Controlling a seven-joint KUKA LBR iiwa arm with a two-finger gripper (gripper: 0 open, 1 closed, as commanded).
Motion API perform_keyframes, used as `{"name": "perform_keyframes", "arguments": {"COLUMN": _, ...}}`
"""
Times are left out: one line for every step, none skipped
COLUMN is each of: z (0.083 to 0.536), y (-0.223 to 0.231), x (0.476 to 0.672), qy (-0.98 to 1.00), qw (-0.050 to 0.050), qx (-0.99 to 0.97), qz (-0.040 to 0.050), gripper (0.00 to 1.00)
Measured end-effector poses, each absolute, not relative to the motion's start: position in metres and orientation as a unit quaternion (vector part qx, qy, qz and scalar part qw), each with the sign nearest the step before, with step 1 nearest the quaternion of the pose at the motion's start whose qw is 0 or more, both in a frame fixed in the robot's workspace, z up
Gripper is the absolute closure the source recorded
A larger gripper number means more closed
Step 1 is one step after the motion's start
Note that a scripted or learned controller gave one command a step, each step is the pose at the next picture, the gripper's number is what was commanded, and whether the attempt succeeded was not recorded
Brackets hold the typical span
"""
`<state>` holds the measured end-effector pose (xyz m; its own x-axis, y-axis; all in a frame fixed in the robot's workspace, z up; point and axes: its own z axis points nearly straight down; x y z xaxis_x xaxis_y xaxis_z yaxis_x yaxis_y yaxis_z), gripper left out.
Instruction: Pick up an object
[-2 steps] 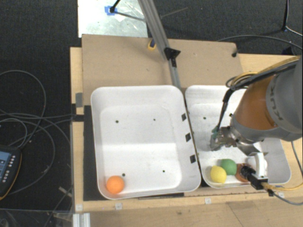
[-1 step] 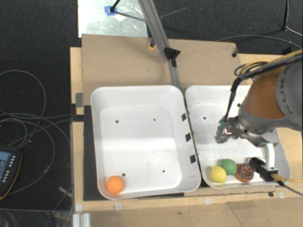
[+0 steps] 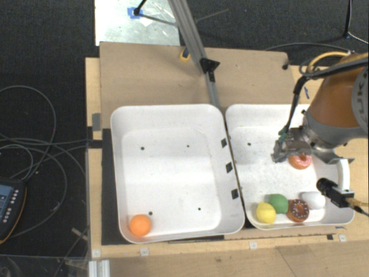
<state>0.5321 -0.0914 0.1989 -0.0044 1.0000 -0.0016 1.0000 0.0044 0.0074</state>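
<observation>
arm (image 3: 346, 105) cut off at right edge

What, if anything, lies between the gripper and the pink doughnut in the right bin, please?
Nothing visible does. The gripper sits right at the pink doughnut; the yellow ball, green ball and chocolate doughnut lie apart, along the bin's near edge.

The gripper (image 3: 286, 150) hangs over the right bin (image 3: 253, 133), with a small round object (image 3: 300, 161) just beside it on its near side. Nearer the front wall of that bin, below the gripper, four objects cluster: a lemon (image 3: 266, 212), a ball (image 3: 278, 202), a doughnut (image 3: 298, 210) and a pale piece (image 3: 313, 199). Far to the gripper's left, an orange (image 3: 139, 225) lies in the left bin's (image 3: 167, 120) front corner. Both bins sit on the table (image 3: 144, 74)
</observation>
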Motion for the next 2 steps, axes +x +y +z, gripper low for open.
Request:
{"name": "perform_keyframes", "arguments": {"z": 0.253, "y": -0.092, "x": 0.534, "qy": 0.709, "qw": 0.003, "qx": 0.705, "qz": 0.0024, "gripper": 1.0}}
{"name": "perform_keyframes", "arguments": {"z": 0.241, "y": -0.035, "x": 0.539, "qy": 0.711, "qw": -0.001, "qx": 0.703, "qz": 0.0011, "gripper": 1.0}}
